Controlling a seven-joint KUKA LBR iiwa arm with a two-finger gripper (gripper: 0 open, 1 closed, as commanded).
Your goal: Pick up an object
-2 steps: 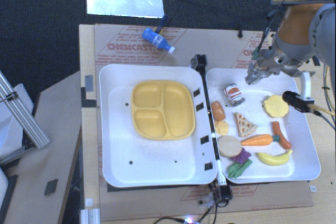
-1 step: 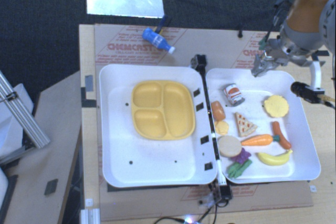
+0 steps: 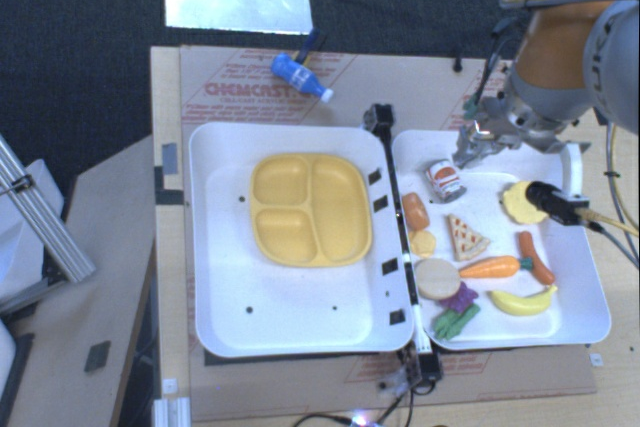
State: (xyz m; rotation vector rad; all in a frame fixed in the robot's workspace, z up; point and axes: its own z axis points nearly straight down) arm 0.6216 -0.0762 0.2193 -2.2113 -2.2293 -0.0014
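My gripper (image 3: pixel 476 146) hangs over the back of the right bin (image 3: pixel 590 315), just up and right of a small red-and-white can (image 3: pixel 443 179) and apart from it. Nothing shows in its grasp. Food toys lie in that bin: an orange sausage (image 3: pixel 415 211), a pizza slice (image 3: pixel 465 238), a carrot (image 3: pixel 490 267), a banana (image 3: pixel 522 300), a red sausage (image 3: pixel 536 258), a yellow round piece (image 3: pixel 520 203), a round bun (image 3: pixel 437 277), purple grapes (image 3: pixel 462 296) and a green piece (image 3: pixel 455 319).
In the left bin (image 3: pixel 220 315) lies a yellow divided plate (image 3: pixel 310 208). A blue bottle (image 3: pixel 298 75) rests on the bench behind the bins. A black divider (image 3: pixel 392 215) runs between the bins. The arm's grey body (image 3: pixel 570 35) looms over the back right.
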